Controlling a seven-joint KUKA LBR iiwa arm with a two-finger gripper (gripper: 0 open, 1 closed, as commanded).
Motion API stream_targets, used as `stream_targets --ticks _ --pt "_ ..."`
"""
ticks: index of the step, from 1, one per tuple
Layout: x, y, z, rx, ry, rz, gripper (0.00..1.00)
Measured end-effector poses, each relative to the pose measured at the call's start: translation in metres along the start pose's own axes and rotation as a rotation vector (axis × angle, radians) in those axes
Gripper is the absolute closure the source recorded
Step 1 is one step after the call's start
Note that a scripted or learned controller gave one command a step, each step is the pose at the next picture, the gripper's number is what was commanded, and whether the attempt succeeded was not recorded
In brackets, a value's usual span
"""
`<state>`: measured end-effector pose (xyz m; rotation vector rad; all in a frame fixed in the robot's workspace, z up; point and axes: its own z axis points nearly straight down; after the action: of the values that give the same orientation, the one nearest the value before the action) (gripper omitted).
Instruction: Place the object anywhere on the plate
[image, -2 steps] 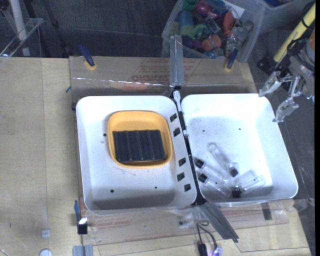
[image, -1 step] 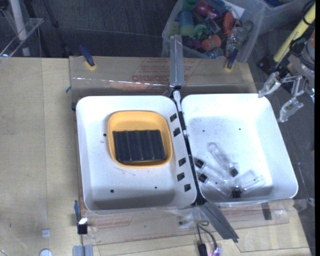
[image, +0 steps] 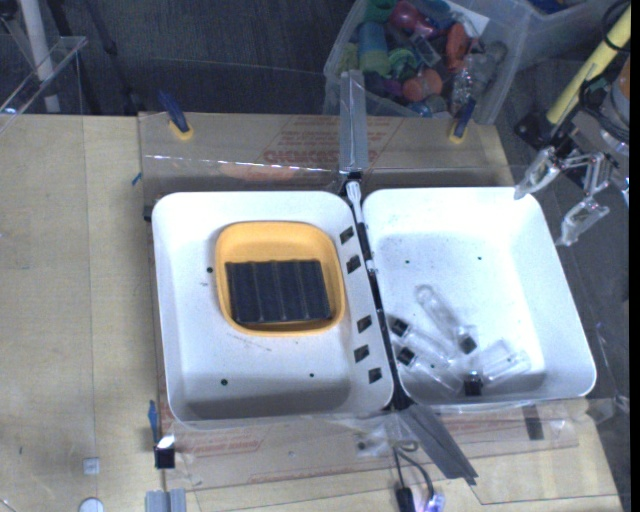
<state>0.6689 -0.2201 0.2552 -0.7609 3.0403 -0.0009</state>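
White bins (image: 180, 300) sit side by side, the yellow plate (image: 278, 243) in the left one.
The plate carries a dark ribbed insert (image: 278, 292). The clear plastic object (image: 450, 345) lies near the right bin's near edge. The gripper (image: 565, 190) hangs past that bin's far right corner, fingers spread, gripping nothing.

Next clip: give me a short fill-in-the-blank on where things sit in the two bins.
1. The yellow plate lies in the ____ bin.
2. The clear plastic objects lie in the ____ bin.
3. The dark slab rests on the ____.
4. The gripper hangs by the right bin's far ____ corner.

Missing words: left; right; plate; right
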Motion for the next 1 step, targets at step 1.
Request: stream_targets --ticks 1 --pt "-0.0005 0.0006 0.0002 0.000 0.000 -0.127 0.00"
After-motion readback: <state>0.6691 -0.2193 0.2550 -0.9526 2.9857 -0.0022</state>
